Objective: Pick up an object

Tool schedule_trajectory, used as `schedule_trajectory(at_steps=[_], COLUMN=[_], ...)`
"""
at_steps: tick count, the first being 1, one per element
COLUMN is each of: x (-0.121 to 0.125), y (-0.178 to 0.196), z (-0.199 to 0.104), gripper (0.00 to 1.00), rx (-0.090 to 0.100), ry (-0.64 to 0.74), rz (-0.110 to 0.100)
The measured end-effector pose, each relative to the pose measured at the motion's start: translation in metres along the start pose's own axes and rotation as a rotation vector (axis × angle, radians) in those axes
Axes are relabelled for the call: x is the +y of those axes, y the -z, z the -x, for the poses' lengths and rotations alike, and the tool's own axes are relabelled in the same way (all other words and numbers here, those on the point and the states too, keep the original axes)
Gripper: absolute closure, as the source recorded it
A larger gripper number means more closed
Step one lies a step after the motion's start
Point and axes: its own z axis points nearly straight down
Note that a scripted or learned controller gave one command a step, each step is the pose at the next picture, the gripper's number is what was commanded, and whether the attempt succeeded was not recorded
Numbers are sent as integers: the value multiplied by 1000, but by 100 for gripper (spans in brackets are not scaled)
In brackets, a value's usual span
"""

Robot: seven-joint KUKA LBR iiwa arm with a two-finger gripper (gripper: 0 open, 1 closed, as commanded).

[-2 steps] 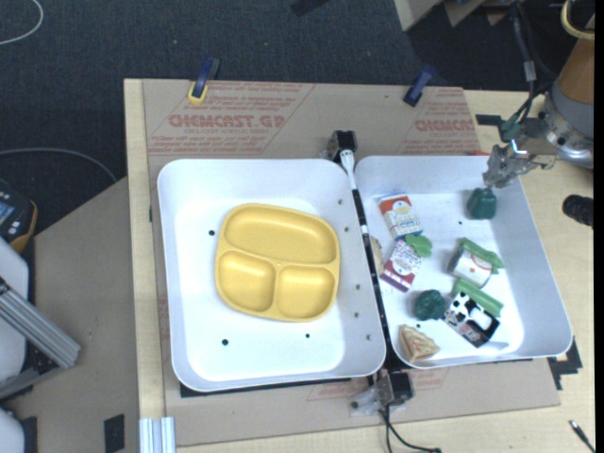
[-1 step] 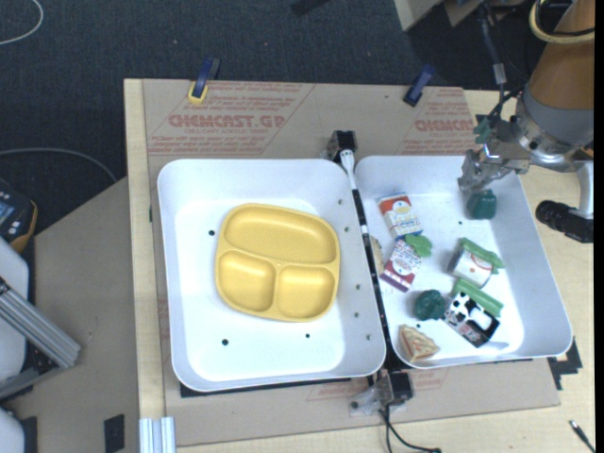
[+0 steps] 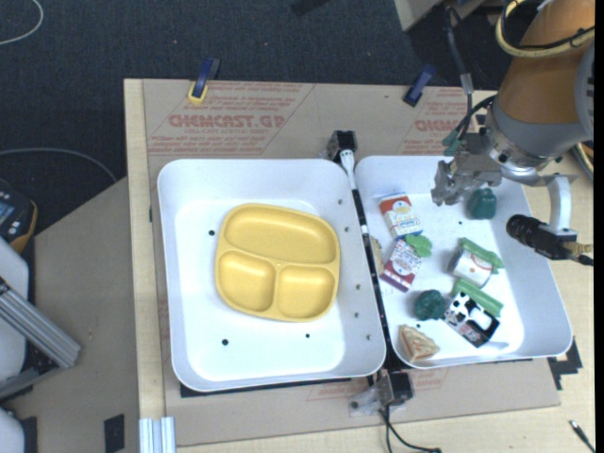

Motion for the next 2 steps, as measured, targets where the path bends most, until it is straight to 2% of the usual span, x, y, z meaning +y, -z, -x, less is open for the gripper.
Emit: schedule_trajectory(at_steps=[1, 2], x=[-15, -42], y=[-13, -25], z=[-44, -88], gripper=[100, 100], rx=[-1, -1], ry=[-1, -1], rz=[-2, -3])
